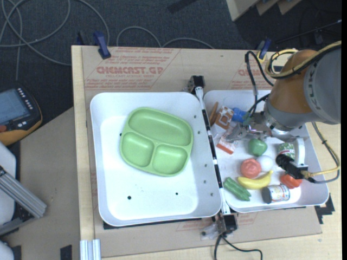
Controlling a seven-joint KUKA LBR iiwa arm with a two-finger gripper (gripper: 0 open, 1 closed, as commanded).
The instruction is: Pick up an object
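My gripper (pixel 244 131) is low over the upper middle of the right bin (pixel 314 198), on the grey arm with the orange band that comes in from the right. It sits just above and to the left of a green ball (pixel 257 146) and next to a red-and-white packet (pixel 225 144). A blue packet (pixel 237 115) lies just behind it. Nearer the front are a red tomato (pixel 250 168), a white ball (pixel 267 163), a banana (pixel 255 182), a green pepper (pixel 237 188) and a small bottle (pixel 277 193). I see nothing clearly held.
The left bin (pixel 108 194) holds a green divided plate (pixel 156 141). Brown sticks (pixel 214 112) lie at the right bin's upper left corner, and an orange-red piece (pixel 293 181) at its right. Cables trail across the floor beyond the bench.
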